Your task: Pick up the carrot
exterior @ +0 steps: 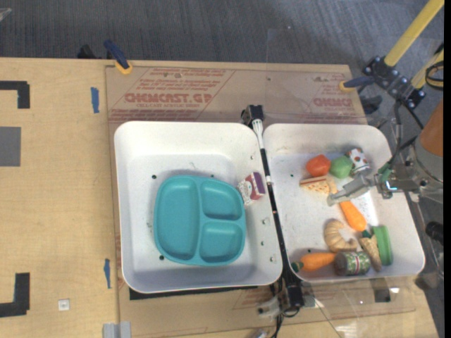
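Bench: tan board, two white bins side by side. Left bin carries a teal divided plate and a small purple-and-white packet by its right wall. Right bin carries mixed toy food.

Hand reaches in from the right, low over the right bin's middle. Whether its grip is spread or closed cannot be told at this angle; nothing is seen held in it.

Carrot: near front-left corner of the right bin, lying flat, long axis roughly left-right, just beside a dark can on its right. Orange, tapered, smooth. A second orange piece lies just below the hand; it could be another carrot, cannot say.

Handling estimate: light, rigid toy, likely slick plastic. Best taken across the thick mid-body, closing across the long axis. Bin wall and can crowd both ends.

Other items: tomato, green round piece, croissant.
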Robot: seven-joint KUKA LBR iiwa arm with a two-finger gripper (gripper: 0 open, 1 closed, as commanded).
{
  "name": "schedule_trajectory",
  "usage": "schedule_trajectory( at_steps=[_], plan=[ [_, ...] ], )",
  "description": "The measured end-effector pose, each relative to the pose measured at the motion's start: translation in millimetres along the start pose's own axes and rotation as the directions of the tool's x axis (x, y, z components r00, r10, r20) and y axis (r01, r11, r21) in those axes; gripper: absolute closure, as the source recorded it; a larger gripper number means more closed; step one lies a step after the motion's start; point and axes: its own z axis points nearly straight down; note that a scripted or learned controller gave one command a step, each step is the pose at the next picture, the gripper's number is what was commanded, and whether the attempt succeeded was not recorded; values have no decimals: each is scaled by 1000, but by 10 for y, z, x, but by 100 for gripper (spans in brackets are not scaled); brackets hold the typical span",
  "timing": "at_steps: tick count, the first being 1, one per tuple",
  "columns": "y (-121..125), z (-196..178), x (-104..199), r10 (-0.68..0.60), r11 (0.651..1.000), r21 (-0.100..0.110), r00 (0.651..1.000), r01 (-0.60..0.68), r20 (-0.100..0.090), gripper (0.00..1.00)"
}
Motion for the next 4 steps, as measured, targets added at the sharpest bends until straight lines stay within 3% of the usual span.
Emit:
schedule_trajectory(
  at_steps=[1, 2, 3, 4],
  plan=[
    [97, 736, 108, 70, 998, -3, 997, -70, -14, 0],
    [178, 1032, 253, 330, 944, 1, 944, -330, -17, 0],
    [172, 959, 224, 330, 944, 2, 944, -330, -8, 100],
    [81, 15, 1031, 440, 898, -6, 898, -440, -3, 100]
  ],
)
